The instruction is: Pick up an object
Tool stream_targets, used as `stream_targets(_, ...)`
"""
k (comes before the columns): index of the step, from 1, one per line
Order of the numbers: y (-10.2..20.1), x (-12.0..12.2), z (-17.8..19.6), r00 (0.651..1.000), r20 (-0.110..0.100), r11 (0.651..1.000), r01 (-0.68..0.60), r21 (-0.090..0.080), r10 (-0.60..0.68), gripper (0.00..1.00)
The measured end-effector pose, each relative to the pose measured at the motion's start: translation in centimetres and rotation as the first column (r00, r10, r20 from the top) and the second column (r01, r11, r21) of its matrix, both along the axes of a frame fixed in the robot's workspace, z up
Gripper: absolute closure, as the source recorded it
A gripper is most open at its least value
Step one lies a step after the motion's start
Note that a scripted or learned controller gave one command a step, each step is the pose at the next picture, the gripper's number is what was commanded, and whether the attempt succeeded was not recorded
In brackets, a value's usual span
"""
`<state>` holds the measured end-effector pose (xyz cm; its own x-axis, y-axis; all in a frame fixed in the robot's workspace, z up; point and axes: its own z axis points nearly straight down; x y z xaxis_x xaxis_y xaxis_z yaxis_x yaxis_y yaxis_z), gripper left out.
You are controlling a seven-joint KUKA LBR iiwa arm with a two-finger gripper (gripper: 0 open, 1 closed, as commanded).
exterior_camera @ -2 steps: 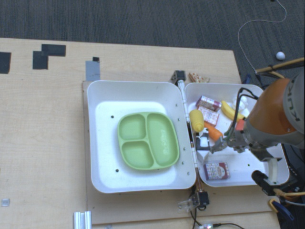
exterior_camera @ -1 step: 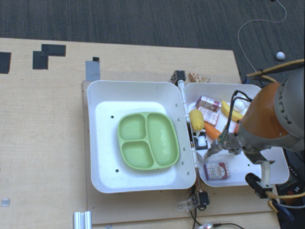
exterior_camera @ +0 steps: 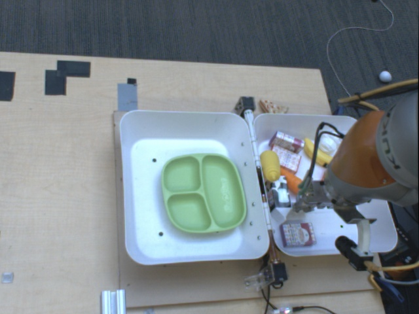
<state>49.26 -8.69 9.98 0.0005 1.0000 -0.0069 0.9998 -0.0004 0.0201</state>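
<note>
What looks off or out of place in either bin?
Nothing spilled or damaged. The green divided plate lies flat but rotated askew in the left bin. The right bin holds a loose jumble: yellow item, small packets, a red-and-white packet.

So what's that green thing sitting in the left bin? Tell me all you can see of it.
It is a light green divided plate, with a smooth, matte plastic look and rounded corners. Raised ridges split it into three compartments: one long section along its right side and two smaller ones on its left, all bare. It lies flat and right way up, turned slightly askew, near the middle of the left bin, resting on the white floor. It sits apart from the bin's walls, and the arm is over the other bin.
</note>
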Motion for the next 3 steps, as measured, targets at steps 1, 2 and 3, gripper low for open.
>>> stream_targets(1, -0.4, 0.0, 0.1, 1.0, 0.0, 1.0, 0.004, -0.007, -0.004, 0.0)
stream_targets(2, -0.2, 0.1, 1.1, 1.0, 0.004, 1.0, -0.001, -0.003, 0.001, 1.0)
stream_targets(3, -0.4, 0.1, 1.1, 1.0, 0.004, 1.0, 0.002, -0.006, -0.002, 0.0)
